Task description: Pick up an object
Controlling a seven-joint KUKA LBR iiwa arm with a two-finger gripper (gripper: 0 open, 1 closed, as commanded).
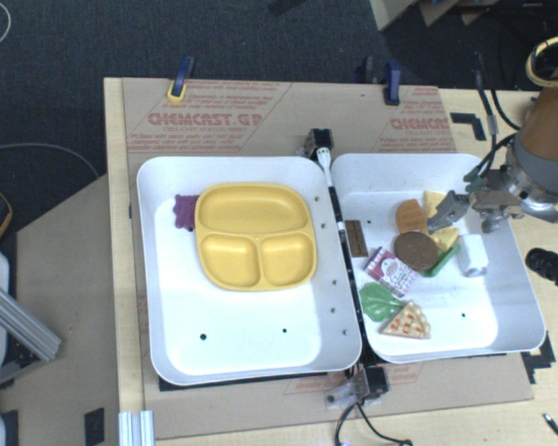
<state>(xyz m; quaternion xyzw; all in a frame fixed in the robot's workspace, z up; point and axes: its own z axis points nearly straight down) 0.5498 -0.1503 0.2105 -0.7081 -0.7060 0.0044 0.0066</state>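
1. Surface (pixel 121 249) is brown board; two shallow white bins sit on it side by side, touching along the middle seam.
2. Left bin (pixel 232 342): yellow divided tray (pixel 256 235) in the upper half, small purple item (pixel 184 210) just beside the tray's left edge. Lower half of this bin's floor is bare white.
3. Right bin (pixel 502 319): all the pickable clutter sits here. Brown bar (pixel 355 238) near the left wall, red-and-white packet (pixel 391 269), green leaf piece (pixel 379 300), pizza slice (pixel 407 323), orange round piece (pixel 410 216), brown round patty (pixel 416 249), yellow wedge (pixel 435 201), white cylinder (pixel 471 256).
4. Claw (pixel 458 210) comes in from the right, low over the upper part of the right bin, finger tip next to the yellow wedge and just above the brown patty. Cannot tell if it is spread or clenched; nothing visibly held between the fingers.
5. Progress, as a judgement: early. No object looks lifted; everything rests on the bin floor. Grasp and lift are still left.
6. Room: objects near the claw are crowded, patty, wedge and orange piece almost touching, so a clean grip is tight. White cylinder has more free floor around it. Right wall and far wall are near the arm, limiting sideways moves; lower right floor is open.
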